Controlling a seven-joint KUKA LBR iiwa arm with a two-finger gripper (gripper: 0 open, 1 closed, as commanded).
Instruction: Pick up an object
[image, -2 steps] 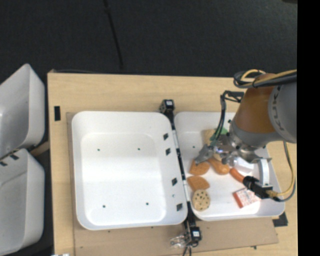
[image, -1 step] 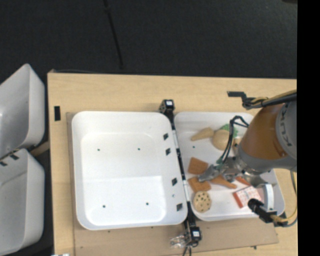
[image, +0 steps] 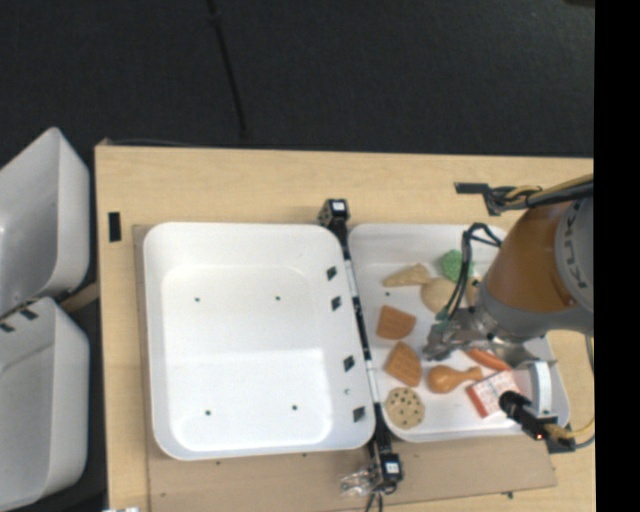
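The right bin (image: 372, 248) holds several toy foods: a beige wedge (image: 407, 275), a pale round piece (image: 437, 294), a green item (image: 453, 264), two orange-brown chunks (image: 395, 322) (image: 404, 363), a drumstick (image: 453, 378), a round cookie (image: 404, 407), a carrot (image: 487, 359) and a red-and-white packet (image: 489, 391). My gripper (image: 441, 341) hangs low over the middle of this bin, just above the drumstick and beside the carrot. The arm's orange band (image: 530, 262) covers the bin's right part.
The left bin (image: 240, 340) lies beside the right one, split from it by a rim with black clips (image: 349, 330). White blocks (image: 35, 300) stand off the bench at the left. Cables (image: 500, 195) run near the arm.
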